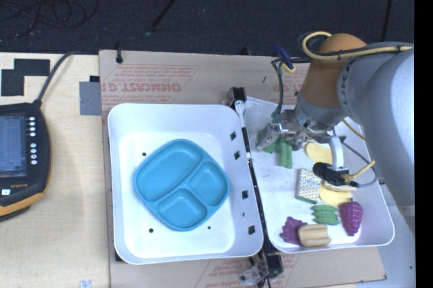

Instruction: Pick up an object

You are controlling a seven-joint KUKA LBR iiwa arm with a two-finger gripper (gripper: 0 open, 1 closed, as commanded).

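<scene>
The gripper (283,136) is largely covered by the arm's wrist, so the green object (284,153) beneath it is only partly seen. The arm (379,104) is cut off at the right edge. A yellow piece (318,151) is half hidden behind cables.

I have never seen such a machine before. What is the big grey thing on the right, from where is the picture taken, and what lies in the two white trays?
The grey arm with the orange band is a robot arm. One fixed camera looks down on the bench at a slant. Its two-finger gripper is low in the right white bin, beside a green stick-shaped toy. That bin also has toy food: purple grapes, a tan bread roll, yellow pieces. The left white bin has a blue divided plastic plate. Whether anything is held cannot be told.
</scene>
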